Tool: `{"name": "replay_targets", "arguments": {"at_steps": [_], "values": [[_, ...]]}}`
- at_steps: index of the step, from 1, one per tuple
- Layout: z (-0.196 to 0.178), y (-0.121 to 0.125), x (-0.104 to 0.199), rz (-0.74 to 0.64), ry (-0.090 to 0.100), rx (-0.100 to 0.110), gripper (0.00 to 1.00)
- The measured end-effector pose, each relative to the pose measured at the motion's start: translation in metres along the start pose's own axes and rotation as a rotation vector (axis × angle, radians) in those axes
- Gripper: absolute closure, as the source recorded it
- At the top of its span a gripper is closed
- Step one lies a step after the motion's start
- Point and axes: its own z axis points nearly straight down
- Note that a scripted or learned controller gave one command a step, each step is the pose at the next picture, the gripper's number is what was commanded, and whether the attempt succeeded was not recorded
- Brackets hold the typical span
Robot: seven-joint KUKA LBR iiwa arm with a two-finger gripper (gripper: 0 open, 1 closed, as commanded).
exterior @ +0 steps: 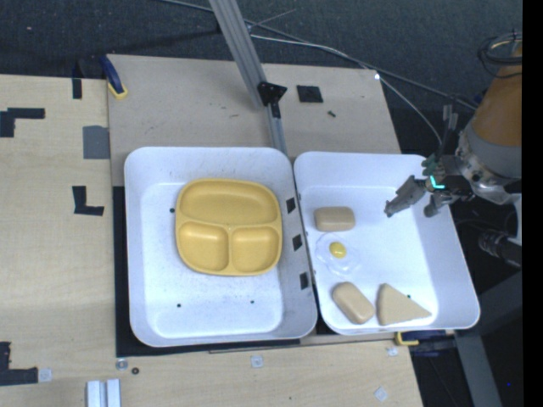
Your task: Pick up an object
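The right bin (441, 253) is the landmark here. Inside it lie four small play-food pieces: a tan bread-roll shape (334, 219) near its left wall toward the far side, a fried egg (338, 251) with a yellow yolk just nearer the camera from that roll, and along its near wall an oblong tan loaf (351, 302) with a wedge-shaped tan piece (399, 305) just beside it on the right. The left bin (144, 227), touching the right bin's left wall, carries a yellow divided plate (227, 225).

The gripper (413, 197) hangs over the far right part of the right bin, its two dark fingers spread apart with nothing between them. It stands well apart from every piece, the bread roll being the closest.

All four pieces look light and rigid, probably moulded plastic with a smooth skin that could slip under a glancing pinch. The bread roll seems the best candidate: it sits alone, with free floor on all sides, and its rounded body is tall enough to be taken across its short width at the middle. The egg lies very flat and would give the fingers little to close on. The loaf and wedge lie close together near the bin wall, so a finger may foul on the neighbour or the rim.
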Motion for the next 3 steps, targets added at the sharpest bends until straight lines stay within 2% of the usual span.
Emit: {"name": "replay_targets", "arguments": {"at_steps": [1, 3], "values": [[-0.001, 0.001, 0.000, 0.000, -0.001, -0.003, 0.00], [0.110, -0.008, -0.012, 0.002, -0.001, 0.000, 0.00]]}}
